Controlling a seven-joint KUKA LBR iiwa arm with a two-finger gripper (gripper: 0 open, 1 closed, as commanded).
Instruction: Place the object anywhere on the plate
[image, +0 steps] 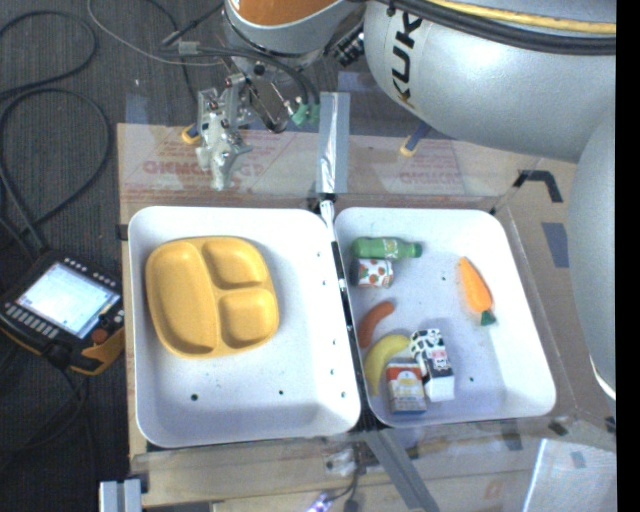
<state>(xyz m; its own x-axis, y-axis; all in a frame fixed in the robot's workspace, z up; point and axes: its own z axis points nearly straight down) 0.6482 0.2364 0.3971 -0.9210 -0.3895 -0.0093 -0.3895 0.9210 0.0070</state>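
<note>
Grey arm (500, 70) with black lettering, orange band (280, 10), cabled metal hand (220, 160).

Bright, even overhead light; glare whitens the shallow white plastic bins (240, 425); image soft and slightly grainy

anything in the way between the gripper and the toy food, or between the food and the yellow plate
Nothing stands above either. The gripper hangs beyond the far rim of the left bin, where the yellow plate lies uncovered. The food, such as the carrot, lies in the right bin; only the bins' adjoining rims separate them.
</note>
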